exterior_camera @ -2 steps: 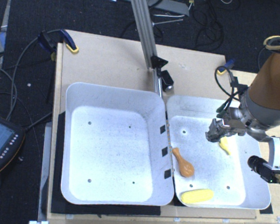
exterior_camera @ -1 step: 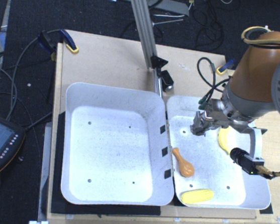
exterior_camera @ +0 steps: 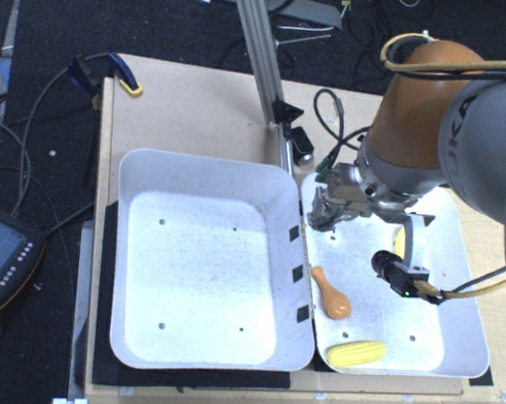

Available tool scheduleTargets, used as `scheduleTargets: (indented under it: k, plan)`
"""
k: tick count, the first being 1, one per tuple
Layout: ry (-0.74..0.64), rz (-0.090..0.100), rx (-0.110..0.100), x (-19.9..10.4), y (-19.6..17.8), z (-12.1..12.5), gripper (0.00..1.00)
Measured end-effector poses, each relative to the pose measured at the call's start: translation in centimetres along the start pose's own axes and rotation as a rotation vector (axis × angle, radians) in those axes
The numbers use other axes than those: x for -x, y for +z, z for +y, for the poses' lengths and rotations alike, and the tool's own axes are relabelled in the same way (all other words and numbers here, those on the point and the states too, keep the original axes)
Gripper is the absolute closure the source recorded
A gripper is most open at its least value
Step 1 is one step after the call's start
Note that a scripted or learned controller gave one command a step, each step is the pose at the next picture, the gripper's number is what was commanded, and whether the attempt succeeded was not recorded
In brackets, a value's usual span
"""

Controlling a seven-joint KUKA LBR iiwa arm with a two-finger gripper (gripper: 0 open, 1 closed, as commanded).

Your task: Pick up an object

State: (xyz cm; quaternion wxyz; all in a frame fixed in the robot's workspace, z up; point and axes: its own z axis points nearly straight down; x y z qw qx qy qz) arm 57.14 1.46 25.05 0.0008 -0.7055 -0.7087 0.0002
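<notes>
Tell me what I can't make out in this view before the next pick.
- Pincer: the wrist hides it from the overhead camera, so open or shut is unclear.
- Right bin: its far end is covered by the arm.
- Yellow object behind the wrist: mostly hidden, unidentifiable.
- Orange pear-shaped toy and corn cob: clear.

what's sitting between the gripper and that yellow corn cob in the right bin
In the camera view, an orange pear-shaped toy lies between the gripper and the corn cob, on the right bin floor.
</notes>
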Motion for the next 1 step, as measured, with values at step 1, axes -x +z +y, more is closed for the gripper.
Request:
scheduleTargets:
  k: [1]
  plan:
    - [0.000, 0.000, 0.001, -5.03, -0.18, 0.47, 1.00]
